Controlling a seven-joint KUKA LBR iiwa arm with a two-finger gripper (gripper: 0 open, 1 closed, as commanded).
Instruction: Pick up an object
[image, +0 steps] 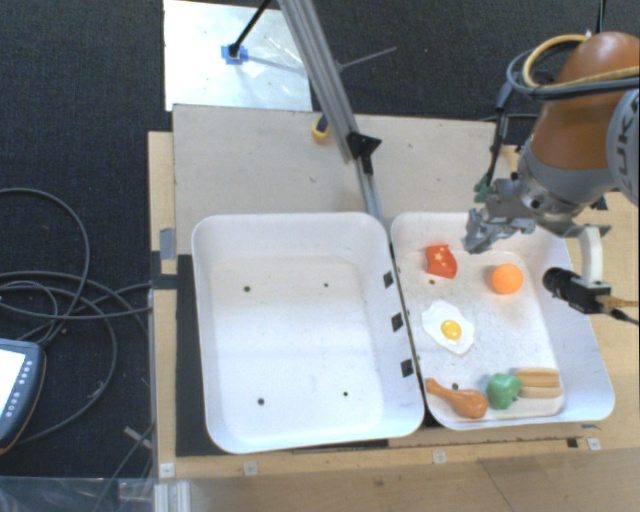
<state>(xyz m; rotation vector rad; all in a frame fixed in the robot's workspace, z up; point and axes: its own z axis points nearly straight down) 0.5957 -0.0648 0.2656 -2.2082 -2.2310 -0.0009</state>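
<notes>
Nearest the camera, the bench (300, 170) edge carries two white bins. The left bin (295, 330) shows a bare floor with small dark specks. The right bin (590, 380) holds a chicken drumstick (458, 397), green pepper (503, 389) and hot dog (539, 381) along its near edge, then a fried egg (448, 327), an orange (507, 279) and a red strawberry (441, 261). Above its far side hangs the gripper (484, 237), holding nothing. Cables (60, 300) lie on dark carpet (80, 100) to the left.
</notes>
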